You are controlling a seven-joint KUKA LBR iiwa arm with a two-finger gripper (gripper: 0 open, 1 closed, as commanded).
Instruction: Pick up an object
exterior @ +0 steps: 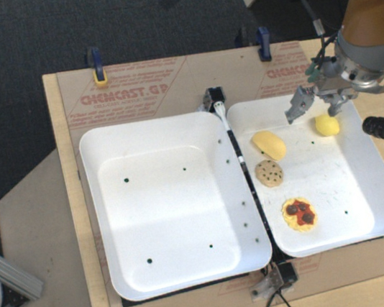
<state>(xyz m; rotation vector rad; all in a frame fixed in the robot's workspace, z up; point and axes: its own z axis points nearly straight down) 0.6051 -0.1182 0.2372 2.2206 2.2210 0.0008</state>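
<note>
Two shallow white bins sit side by side on the tabletop (166,84), which is covered by a printed cardboard sheet held by two blue clamps at the far edge. The left bin (108,221) holds no objects. The right bin (373,188) holds four items: a yellow oblong piece (269,145) near its far left, a chocolate-chip cookie (269,173) just nearer than that, a small round pastry with red topping (300,213) toward the near side, and a small yellow lemon-like item (326,125) at the far right. The arm (367,25) enters from the right. Its claw (316,103) hangs over the far part of the right bin, fingers spread, pinching nothing, just beside the lemon-like item.
</note>
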